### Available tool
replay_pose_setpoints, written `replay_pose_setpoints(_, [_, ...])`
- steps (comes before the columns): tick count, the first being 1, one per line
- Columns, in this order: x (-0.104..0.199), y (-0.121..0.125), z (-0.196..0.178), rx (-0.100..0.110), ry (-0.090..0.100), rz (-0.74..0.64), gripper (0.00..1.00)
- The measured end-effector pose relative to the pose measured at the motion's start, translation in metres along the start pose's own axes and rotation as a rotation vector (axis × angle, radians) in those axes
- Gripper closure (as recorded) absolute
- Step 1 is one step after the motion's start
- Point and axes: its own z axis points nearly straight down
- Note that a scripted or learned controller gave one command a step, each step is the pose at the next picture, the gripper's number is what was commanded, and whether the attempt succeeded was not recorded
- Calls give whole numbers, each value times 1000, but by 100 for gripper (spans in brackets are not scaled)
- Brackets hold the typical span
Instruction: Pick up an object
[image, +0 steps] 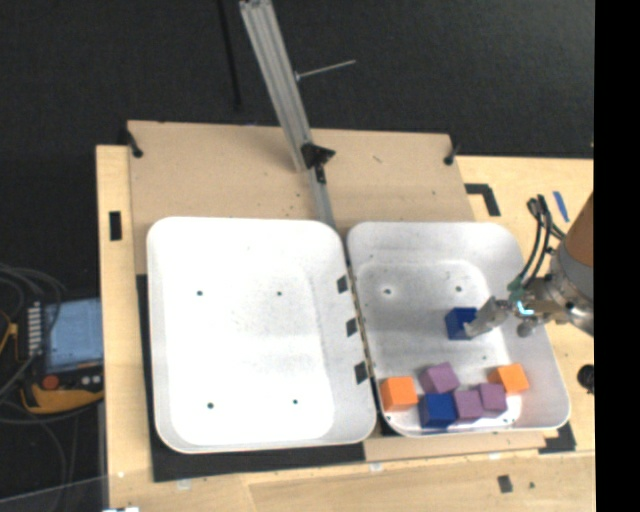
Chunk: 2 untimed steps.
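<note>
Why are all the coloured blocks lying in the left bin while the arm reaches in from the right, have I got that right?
Not quite: the camera view shows the blocks lying in the right bin, not the left one. The arm does reach in from the right.

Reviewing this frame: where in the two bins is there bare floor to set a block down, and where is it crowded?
The left bin offers bare floor from wall to wall. In the right bin, the far half is bare, up to the lone blue block beside the gripper. The near edge is crowded: orange block, purple blocks, another blue block, second orange block.
</note>
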Motion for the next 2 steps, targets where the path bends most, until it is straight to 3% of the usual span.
replay_pose_setpoints(1, [0,1,-2,-6,-2,1,0])
replay_pose_setpoints(2, [2,1,60,0,-2,3,0])
